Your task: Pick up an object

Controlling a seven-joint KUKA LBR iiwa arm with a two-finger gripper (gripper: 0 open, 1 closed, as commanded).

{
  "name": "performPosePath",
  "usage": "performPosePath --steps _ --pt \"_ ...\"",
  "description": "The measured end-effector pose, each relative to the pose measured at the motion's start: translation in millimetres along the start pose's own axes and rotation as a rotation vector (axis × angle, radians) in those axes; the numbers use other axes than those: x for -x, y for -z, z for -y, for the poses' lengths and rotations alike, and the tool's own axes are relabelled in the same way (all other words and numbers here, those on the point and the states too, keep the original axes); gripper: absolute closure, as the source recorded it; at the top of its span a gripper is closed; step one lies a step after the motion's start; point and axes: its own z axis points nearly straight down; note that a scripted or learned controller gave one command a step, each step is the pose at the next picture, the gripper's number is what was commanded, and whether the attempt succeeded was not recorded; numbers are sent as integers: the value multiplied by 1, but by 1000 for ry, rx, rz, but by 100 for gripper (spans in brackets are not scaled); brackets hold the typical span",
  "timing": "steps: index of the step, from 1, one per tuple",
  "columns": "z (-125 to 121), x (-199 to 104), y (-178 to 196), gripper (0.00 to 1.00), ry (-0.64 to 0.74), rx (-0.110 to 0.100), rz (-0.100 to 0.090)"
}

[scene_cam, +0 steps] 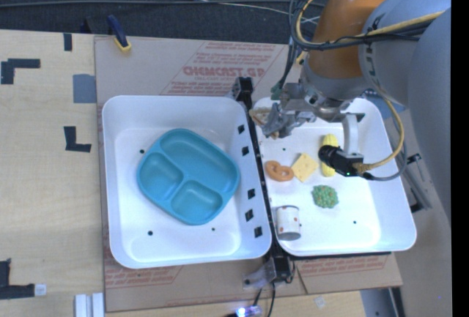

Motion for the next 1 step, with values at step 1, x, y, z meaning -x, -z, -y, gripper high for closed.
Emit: performPosePath --steps 1 --pt "18 -56 -8 100 3 0 -1"
